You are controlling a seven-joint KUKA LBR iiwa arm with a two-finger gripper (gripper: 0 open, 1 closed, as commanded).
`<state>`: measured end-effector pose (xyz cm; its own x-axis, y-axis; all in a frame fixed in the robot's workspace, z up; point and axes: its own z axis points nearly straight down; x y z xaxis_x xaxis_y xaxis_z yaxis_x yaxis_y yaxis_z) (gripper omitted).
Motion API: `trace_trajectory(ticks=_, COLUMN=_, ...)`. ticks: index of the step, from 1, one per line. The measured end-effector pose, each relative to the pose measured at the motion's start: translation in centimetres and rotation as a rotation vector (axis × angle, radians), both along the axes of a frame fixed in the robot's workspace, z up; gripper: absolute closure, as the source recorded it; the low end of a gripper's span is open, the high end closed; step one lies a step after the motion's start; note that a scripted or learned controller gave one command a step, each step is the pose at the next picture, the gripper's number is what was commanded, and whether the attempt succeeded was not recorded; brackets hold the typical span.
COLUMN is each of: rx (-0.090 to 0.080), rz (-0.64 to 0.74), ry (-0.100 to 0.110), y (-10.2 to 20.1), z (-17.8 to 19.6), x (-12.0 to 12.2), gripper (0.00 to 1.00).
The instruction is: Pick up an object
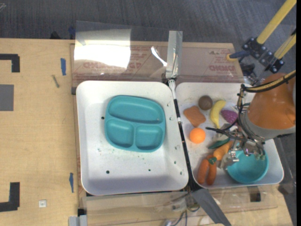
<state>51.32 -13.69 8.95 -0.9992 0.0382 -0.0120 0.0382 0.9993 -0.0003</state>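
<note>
My gripper [233, 154] is down inside the right bin [278, 174], under the arm's orange band [273, 109]. It sits over the rim of a teal bowl [249, 172] and close to an orange carrot-like piece [219, 152]. Two carrots [207, 171] lie just left of it at the bin's front. Farther back lie an orange fruit [198, 135], an orange-brown slab [194, 115], a brown ball [205, 102], a yellow banana [217, 112] and a purple piece [229, 115]. The arm hides part of the bin's right side.
The left bin [94, 166] holds a teal divided plate [135, 122]. A clear sheet and tape stand behind both bins. The wooden bench [33, 140] stretches to the left. Yellow rods [277, 18] with black clamps rise at the upper right.
</note>
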Motion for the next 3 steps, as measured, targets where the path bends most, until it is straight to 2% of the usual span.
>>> trace_trajectory(ticks=1, rx=-0.002, rz=0.004, ry=-0.016, y=0.2, z=1.4, x=0.5, gripper=1.0)
trace_trajectory(ticks=2, rx=0.002, rz=0.03, ry=-0.002, y=7.0, z=9.9, x=0.7, gripper=1.0)
trace_trajectory(ticks=3, rx=0.002, rz=-0.137, ry=0.001, y=8.2, z=12.7, x=0.8, gripper=1.0)
